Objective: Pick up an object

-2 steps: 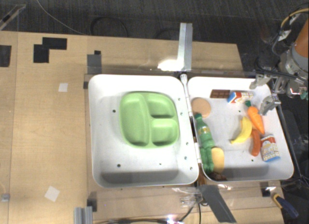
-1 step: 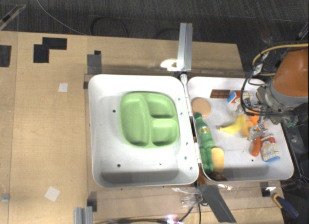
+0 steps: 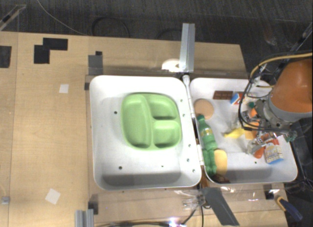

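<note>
In the right white bin [image 3: 288, 172], small objects are lying scattered: a yellow banana-like piece [image 3: 234, 133], a green bottle [image 3: 208, 140] along the left wall, a tan disc [image 3: 204, 107], a brown bar [image 3: 223, 94] and a red-and-white packet [image 3: 272, 151]. The claw [image 3: 259, 132] is hanging low over the banana's side; its grip cannot be made out. A green divided tray [image 3: 150, 120] is sitting in the left bin [image 3: 105, 167] on the wooden tabletop [image 3: 44, 138].
</note>
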Controlling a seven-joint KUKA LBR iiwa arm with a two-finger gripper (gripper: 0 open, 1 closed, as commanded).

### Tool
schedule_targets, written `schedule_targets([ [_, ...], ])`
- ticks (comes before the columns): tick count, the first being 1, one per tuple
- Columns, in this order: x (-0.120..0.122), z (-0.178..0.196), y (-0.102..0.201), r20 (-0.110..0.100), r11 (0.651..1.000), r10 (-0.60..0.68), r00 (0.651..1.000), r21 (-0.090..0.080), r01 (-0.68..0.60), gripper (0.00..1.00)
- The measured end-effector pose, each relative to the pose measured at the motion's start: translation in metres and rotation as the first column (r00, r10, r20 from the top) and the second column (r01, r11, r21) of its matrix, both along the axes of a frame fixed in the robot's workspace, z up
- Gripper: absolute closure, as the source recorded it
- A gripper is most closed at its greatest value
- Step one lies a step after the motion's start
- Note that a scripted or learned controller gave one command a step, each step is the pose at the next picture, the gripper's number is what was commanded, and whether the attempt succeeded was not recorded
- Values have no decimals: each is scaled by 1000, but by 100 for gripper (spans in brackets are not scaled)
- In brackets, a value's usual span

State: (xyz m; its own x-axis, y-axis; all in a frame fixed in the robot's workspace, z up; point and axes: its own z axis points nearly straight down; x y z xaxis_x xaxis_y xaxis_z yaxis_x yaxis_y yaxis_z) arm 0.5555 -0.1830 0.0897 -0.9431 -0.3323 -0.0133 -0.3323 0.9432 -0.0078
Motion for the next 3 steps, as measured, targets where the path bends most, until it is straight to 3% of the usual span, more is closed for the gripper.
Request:
schedule_targets([
  [1, -37, 0, -7, 2, 999, -37, 999, 0, 37, 0],
  [2, -35, 1, 31, 5, 997, -71, 997, 0, 71, 0],
  [3, -57, 1, -8, 4, 992, -123, 992, 1, 123, 0],
])
